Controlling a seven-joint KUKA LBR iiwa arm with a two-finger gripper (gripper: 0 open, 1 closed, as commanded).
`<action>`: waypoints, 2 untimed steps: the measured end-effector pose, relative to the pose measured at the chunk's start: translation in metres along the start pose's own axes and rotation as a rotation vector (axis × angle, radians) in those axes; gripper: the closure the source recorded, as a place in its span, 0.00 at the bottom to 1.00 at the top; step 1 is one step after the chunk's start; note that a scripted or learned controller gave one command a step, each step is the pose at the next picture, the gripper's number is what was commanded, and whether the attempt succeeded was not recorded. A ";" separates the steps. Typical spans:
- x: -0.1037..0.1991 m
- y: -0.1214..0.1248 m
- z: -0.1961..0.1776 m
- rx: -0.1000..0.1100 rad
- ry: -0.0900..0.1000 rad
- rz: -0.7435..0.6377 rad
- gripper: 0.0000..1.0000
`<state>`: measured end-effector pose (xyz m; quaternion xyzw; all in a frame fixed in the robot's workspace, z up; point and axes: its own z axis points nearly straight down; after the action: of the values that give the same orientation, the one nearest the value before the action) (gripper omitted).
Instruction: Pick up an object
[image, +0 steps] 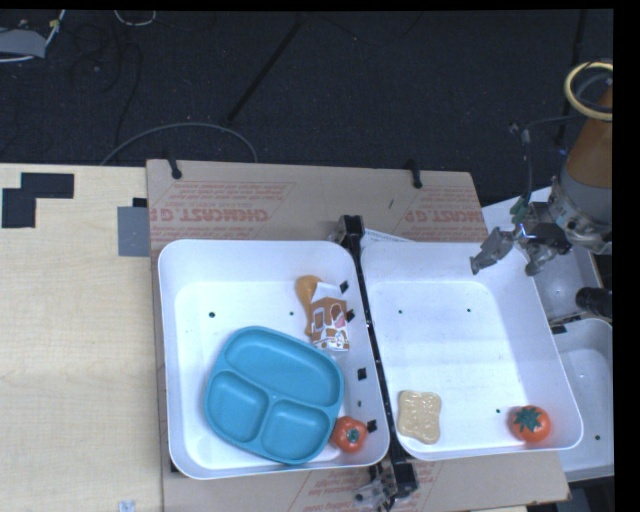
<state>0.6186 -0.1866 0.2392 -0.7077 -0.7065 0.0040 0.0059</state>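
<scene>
1. Tomato (529, 423), right bin (455, 300), front corner: well below my fingers, untouched.
2. Gripper (512, 250): fingers spread open, nothing between them, above the bin's far right edge.
3. Pick: I judge it not begun.

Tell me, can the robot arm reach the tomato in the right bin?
Probably yes. The tomato sits alone in the right bin's near corner, nothing over it, and the gripper hangs above that bin's far right edge.

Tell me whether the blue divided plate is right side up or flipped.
Right side up: the blue divided plate shows its three hollow compartments facing upward, in the left bin.
</scene>
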 end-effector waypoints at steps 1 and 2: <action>0.000 0.002 -0.008 -0.014 -0.003 -0.002 0.00; 0.003 0.003 0.035 -0.008 -0.002 -0.002 0.00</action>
<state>0.6210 -0.1831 0.2040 -0.7069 -0.7073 0.0016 0.0023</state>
